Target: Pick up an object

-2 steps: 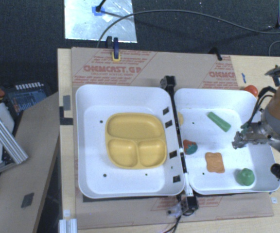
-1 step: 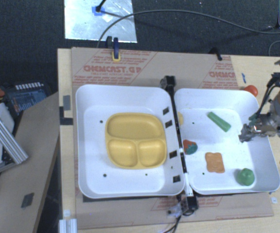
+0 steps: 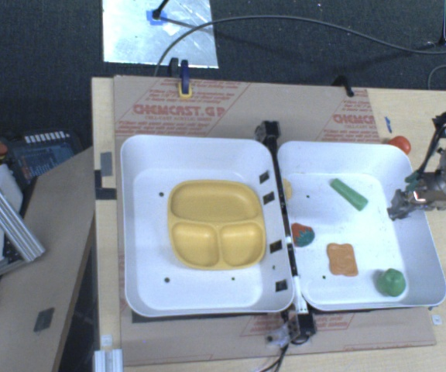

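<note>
- A small cluster of clips and wires (image 3: 294, 330) is sitting at the near end of the seam between my two white bins, nearest the camera.
- The right bin (image 3: 424, 242) is holding the pickable things; a green round piece (image 3: 391, 282) is lying in its near right corner, close to the wall.
- A flat orange waffle-like piece (image 3: 341, 259) is lying just left of the green round piece, apart from it.
- A small red and teal object (image 3: 301, 234) is resting a little farther in, near the divider (image 3: 279, 208) between the bins.
- The left bin (image 3: 142, 231) is carrying a yellow sectioned plate (image 3: 214, 223), sitting flat around its middle, with one long compartment on the far side and two smaller ones nearer.
- My hand (image 3: 406, 201) is hanging over the right wall of the right bin, reaching in from the right; nothing is showing between its tips, and I cannot tell whether it is spread or pressed together, as it is too small and blurred.
- A green bar-shaped piece (image 3: 348, 193) is lying at a slant in the far half of the right bin, left of my hand and apart from it.
- A bit of something yellow (image 3: 286, 188) is peeking out by the divider, mostly hidden.
- An orange-red ball (image 3: 399, 143) is sitting on the table just outside the right bin's far right corner.
- Brown printed cardboard (image 3: 207, 107) is lying under both bins on the table (image 3: 103, 115), with a yellow and blue clamp (image 3: 184, 80) gripping its far edge.
- A shiny metal sheet (image 3: 161, 22) is lying on the dark carpet beyond.
</note>
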Available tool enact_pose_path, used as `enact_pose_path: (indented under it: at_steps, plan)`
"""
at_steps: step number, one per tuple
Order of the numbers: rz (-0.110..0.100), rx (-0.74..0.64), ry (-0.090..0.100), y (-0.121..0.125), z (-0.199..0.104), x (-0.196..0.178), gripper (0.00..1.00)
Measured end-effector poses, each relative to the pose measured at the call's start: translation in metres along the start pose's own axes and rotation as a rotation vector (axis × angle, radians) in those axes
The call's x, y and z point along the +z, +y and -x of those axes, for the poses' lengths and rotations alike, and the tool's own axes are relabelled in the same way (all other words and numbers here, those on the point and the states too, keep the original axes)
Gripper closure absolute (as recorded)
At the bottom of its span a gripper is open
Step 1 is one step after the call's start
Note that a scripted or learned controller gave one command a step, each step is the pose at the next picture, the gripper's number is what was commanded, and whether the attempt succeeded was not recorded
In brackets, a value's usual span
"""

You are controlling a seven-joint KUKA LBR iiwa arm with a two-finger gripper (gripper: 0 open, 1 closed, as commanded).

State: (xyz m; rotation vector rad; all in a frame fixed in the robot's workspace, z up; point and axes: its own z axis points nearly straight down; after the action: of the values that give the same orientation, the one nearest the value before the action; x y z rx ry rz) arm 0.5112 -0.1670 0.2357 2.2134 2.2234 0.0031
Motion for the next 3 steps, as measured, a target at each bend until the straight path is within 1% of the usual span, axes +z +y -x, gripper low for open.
enact_pose_path:
  at_steps: [1,2,3]
  plan:
    - [-0.002,-0.004,0.002,0.008,-0.05,0.006,1.0]
    - [-0.002,-0.005,0.002,0.022,-0.094,0.0,1.0]
    - [-0.001,-0.006,0.003,0.037,-0.146,-0.008,1.0]
